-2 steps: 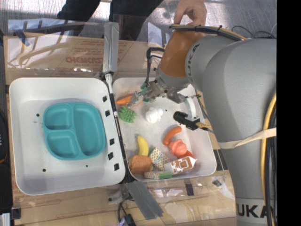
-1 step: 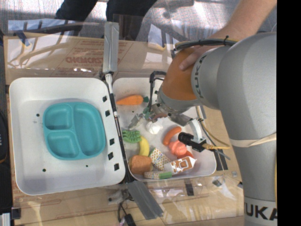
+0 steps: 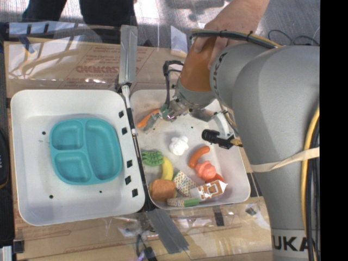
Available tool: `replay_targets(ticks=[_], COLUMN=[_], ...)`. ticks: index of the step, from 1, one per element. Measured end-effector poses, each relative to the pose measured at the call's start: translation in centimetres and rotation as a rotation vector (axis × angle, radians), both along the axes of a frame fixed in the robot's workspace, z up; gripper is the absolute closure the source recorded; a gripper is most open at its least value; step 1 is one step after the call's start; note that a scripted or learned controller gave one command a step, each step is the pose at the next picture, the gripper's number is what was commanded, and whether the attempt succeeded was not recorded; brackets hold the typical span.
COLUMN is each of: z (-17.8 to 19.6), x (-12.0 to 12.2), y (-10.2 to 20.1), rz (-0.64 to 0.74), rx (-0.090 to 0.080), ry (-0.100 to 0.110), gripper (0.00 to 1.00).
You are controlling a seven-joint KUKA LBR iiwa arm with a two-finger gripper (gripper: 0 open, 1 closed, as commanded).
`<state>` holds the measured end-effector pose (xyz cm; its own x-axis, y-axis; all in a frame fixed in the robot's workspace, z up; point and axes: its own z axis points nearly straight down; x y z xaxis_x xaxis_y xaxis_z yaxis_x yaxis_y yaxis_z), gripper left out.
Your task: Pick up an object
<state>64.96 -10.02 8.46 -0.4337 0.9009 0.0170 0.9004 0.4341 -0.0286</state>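
The carrot lies at the far left corner of the right bin, and the gripper is low just beside it. I cannot tell its state. Nothing is lifted, so the pick is not done, I judge. Nearer in the same bin lie a white toy, a banana and a sausage. The left bin holds a blue tray.

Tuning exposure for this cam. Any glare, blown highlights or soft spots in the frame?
Camera view: the left bin reads near-white, with little surface detail, and the teal divided plate shows soft sheen on its rims. Strong light patches lie on the cardboard behind the bins. The gripper and small items like the banana look slightly soft. The arm is evenly lit.
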Motion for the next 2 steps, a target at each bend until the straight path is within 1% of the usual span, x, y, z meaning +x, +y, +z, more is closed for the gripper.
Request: replay_targets(ticks=[1,2], z=[1.42,1.36], x=[0.45,0.35], y=[-0.24,-0.22], rz=[-0.002,-0.001], rx=[-0.005,-0.003], ry=[-0.020,-0.015], gripper=[1.00,0.00])
